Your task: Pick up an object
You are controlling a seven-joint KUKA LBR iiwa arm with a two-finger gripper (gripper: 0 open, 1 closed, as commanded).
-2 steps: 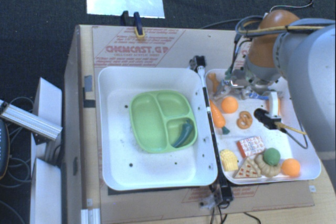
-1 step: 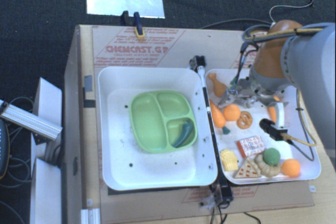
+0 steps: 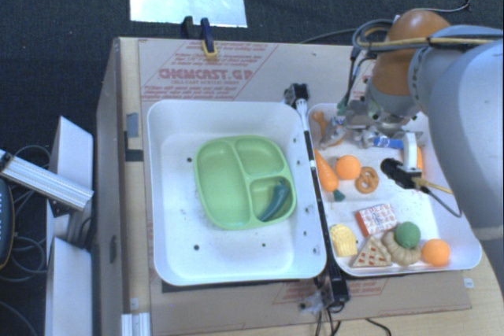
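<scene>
My gripper (image 3: 364, 131) hangs low over the far end of the right bin (image 3: 465, 241), under the grey arm's orange band. Just in front of it lie an orange ball (image 3: 347, 167) and a pretzel (image 3: 366, 181). A carrot (image 3: 325, 173) rests along the bin's left wall. Closer to the front are a red-and-white box (image 3: 375, 218), a yellow corn piece (image 3: 341, 238), a pizza slice (image 3: 370, 253), a green ball (image 3: 407, 234) and an orange fruit (image 3: 435, 251). Nothing can be seen held.
The left bin (image 3: 181, 248) holds a green divided plate (image 3: 236, 177) with a dark green pepper (image 3: 276, 201) in one compartment. A black clip (image 3: 297, 94) sits on the divider between the bins. The arm's bulk covers the right bin's far right corner.
</scene>
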